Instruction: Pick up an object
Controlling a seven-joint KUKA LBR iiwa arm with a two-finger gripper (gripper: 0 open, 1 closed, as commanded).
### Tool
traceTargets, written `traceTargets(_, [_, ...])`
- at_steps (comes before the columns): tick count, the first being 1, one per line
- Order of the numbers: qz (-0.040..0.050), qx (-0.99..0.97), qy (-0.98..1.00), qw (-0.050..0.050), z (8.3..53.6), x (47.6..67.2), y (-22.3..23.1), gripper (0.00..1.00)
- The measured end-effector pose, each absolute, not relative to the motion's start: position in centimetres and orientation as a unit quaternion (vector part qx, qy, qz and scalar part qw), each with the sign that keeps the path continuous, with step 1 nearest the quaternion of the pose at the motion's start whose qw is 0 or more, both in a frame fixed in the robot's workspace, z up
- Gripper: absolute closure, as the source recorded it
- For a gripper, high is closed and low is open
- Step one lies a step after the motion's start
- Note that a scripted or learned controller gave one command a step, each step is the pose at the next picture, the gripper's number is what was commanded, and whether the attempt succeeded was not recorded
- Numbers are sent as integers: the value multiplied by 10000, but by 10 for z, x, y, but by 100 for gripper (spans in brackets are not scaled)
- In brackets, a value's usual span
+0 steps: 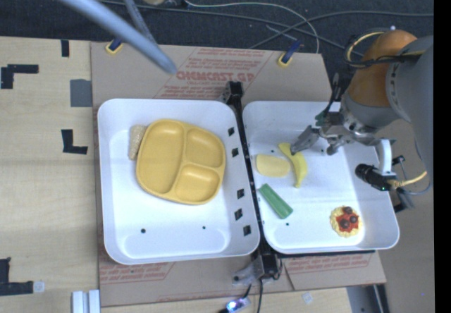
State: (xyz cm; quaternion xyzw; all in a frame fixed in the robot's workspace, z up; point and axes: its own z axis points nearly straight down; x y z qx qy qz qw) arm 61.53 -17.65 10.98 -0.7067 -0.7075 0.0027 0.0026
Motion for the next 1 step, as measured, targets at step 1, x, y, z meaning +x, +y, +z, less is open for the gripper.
traceTargets(1, [2,-7059,-7083,-20,84,616,-176,0])
